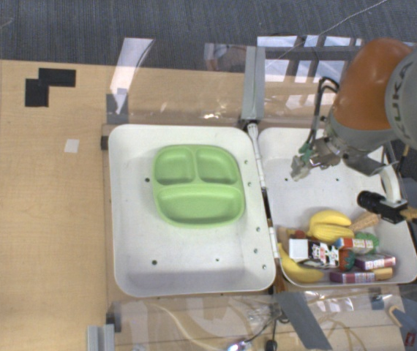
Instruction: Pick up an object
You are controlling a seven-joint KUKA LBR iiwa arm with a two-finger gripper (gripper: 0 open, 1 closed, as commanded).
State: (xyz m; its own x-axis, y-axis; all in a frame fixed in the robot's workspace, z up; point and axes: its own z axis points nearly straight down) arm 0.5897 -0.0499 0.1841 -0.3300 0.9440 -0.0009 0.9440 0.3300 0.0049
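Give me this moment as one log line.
gripper above far part of right bin | bananas and small packets heaped at its near end | green divided plate in left bin

I see a light green divided plate lying flat, right side up, in the middle of the left bin, its three compartments bare. The remaining candidates crowd the near end of the right bin: one yellow banana lies on top of the heap, a second banana curves along the near-left corner, and a small printed carton sits between them, with dark red packets just beside it.
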